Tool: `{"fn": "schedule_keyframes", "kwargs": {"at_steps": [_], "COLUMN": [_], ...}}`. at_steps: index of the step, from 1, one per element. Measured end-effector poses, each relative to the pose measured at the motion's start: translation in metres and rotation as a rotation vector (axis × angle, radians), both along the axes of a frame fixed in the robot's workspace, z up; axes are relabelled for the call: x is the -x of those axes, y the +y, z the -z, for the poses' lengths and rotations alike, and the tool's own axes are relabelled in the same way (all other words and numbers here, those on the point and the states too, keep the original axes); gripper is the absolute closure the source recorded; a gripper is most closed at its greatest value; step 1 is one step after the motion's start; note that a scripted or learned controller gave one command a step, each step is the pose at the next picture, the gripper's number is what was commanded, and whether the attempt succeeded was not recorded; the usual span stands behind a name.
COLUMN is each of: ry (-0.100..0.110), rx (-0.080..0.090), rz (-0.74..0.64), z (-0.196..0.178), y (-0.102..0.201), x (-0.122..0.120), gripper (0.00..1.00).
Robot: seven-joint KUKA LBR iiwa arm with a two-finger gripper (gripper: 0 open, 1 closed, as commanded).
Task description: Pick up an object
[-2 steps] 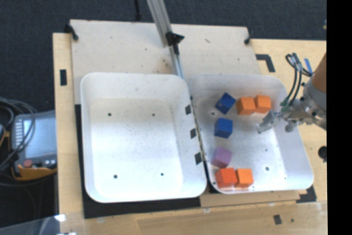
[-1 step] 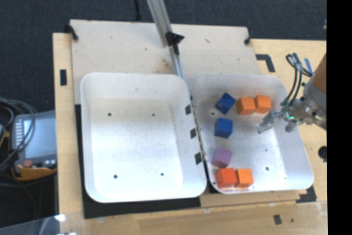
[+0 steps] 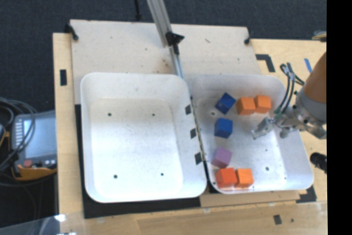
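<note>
Gripper (image 3: pixel 262 128) hangs low inside the right bin (image 3: pixel 291 173); I cannot tell how it is set, and nothing shows in it. Nearest, just past its tip, sit two orange blocks (image 3: pixel 254 104) and a blue cube (image 3: pixel 223 127). No pick yet made.

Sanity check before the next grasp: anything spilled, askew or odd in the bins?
Nothing stands out. All blocks sit inside the right bin: two blue, one purple, two orange pairs. The gripper hovers over bare floor, touching none.

Seven small blocks (image 3: pixel 224 127) lie scattered in the right bin (image 3: pixel 286 173).
</note>
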State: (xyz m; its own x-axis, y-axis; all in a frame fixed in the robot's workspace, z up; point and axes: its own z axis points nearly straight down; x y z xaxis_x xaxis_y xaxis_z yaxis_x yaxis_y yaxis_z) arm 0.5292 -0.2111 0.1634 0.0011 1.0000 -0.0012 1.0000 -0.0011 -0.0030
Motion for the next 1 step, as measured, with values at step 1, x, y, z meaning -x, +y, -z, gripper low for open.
{"fn": "schedule_keyframes", "kwargs": {"at_steps": [1], "ry": [0.000], "rx": [0.000], "rz": [0.000], "z": [0.0623], "y": [-0.0004], "x": [-0.0029], "gripper": [0.00]}}
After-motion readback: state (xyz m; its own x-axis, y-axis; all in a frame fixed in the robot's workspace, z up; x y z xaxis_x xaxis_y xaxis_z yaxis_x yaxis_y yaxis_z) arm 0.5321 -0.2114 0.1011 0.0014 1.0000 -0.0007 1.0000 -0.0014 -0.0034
